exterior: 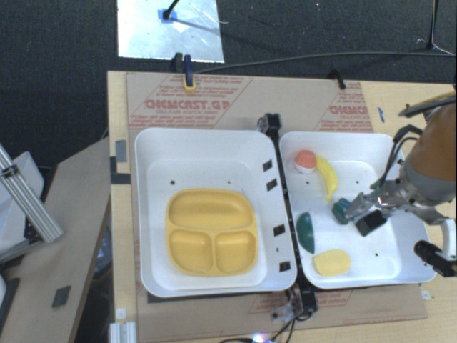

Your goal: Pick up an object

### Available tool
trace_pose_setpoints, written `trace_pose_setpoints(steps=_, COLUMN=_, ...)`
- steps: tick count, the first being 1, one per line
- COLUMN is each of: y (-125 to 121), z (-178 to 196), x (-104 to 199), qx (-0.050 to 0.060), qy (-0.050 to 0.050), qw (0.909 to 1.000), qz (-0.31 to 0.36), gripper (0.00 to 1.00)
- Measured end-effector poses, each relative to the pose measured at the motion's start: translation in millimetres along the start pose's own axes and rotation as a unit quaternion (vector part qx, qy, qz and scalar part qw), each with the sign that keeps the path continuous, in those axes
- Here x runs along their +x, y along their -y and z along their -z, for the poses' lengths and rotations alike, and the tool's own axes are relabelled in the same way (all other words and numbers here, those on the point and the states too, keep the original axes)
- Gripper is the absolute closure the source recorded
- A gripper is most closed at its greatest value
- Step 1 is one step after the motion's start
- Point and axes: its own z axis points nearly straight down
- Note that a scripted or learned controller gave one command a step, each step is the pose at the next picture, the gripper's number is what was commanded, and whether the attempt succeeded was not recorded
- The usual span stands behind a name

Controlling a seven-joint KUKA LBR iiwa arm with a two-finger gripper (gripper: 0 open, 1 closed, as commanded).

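— Had the arm picked anything yet?
— No. Its gripper [351,210] was low in the right white bin [378,274], at a small teal object [341,210] beside the yellow plastic banana [327,176]. Whether the jaws were closed, I could not tell. Lifting remained.

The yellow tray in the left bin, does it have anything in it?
Empty. The tray lies flat in the left bin, and all three of its compartments show only bare yellow.

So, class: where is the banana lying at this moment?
The banana lies in the right bin, toward its back left, just below the orange-and-white ball and above the teal piece.
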Motion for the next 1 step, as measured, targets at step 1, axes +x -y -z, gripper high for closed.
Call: trace_pose_setpoints(steps=1, y=-8.2, z=-44.5, x=-4.6, qx=-0.002, qy=0.0, qw=1.0, qz=0.0, gripper=0.0)
